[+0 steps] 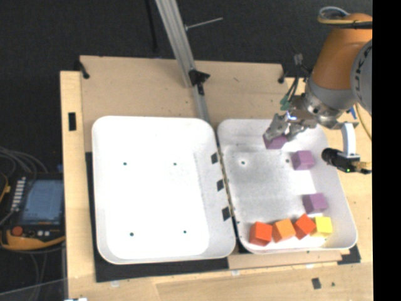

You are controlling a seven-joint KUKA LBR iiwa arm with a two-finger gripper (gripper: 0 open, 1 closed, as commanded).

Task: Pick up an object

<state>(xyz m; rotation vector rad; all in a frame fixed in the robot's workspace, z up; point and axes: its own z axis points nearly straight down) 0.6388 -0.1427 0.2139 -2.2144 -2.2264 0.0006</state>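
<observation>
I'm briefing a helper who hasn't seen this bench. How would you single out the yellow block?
Start at the right-hand bin of the two white ones. Along its near edge sits a row of blocks; the yellow block is at that row's right end, in the bin's near right corner. Its row neighbours are orange or red, and the other loose blocks are purple.

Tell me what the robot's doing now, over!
Gripper over right bin, shut on purple block. Two more purple blocks lie apart. Orange, red, yellow blocks along near edge. Nothing in the way.
</observation>
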